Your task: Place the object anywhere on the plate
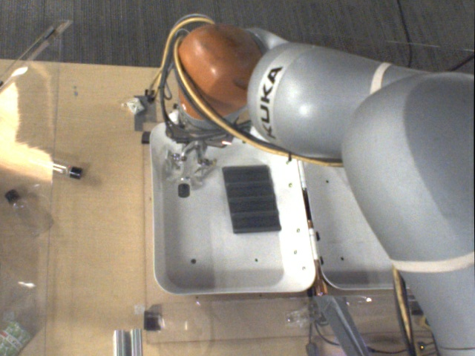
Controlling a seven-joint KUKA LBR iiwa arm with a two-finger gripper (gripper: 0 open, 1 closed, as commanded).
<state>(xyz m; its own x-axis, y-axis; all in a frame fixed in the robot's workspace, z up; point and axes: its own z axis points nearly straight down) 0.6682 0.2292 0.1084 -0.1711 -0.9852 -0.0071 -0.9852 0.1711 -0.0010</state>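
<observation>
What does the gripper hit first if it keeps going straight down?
Probably the bare floor of the left bin. The gripper points down near its upper-left corner, left of the dark plate. Depth is hard to judge.

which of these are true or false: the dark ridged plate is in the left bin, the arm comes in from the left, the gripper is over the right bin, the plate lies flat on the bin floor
1. The dark ridged plate is in the left bin. True.
2. The arm comes in from the left. False: it reaches in from the right of the camera view.
3. The gripper is over the right bin. False: it is over the left bin, near its upper left corner, left of the plate.
4. The plate lies flat on the bin floor. True.
</observation>
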